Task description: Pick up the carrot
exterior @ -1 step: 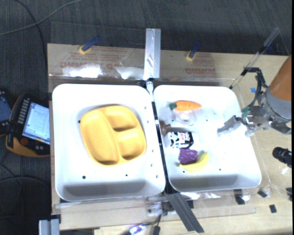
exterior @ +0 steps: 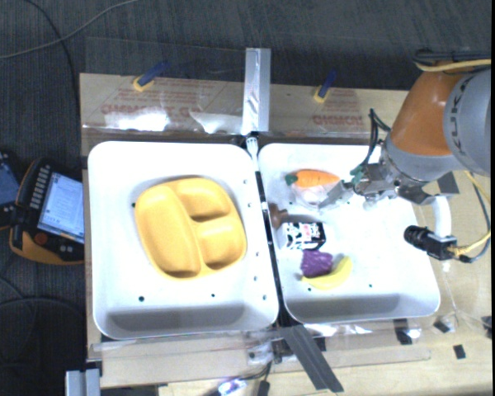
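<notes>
The carrot (exterior: 313, 176) lies in the right-hand bin (exterior: 396, 295), near its far wall and close to the divider side, with its long axis running roughly left to right across the view, the green top at the left end and the orange body pointing right toward the arm. The gripper (exterior: 334, 195) has its pale fingers slanting down and to the left from the wrist, their tips just beside the carrot's near-right flank, perhaps touching it; the carrot sits up and to the left of the tips rather than between them, so I judge it not held. Whether the jaws stand wide or narrow cannot be told from this slant. The coming move, as I judge it, turns on shifting the tips slightly toward the far wall and left so they straddle the carrot across its short width. Nearer the camera in the same bin lie a black-and-white patterned object (exterior: 302, 235), purple grapes (exterior: 317, 262) and a banana (exterior: 333, 275), well apart from the carrot. The left bin (exterior: 115, 304) holds a yellow divided tray (exterior: 191, 225).
</notes>
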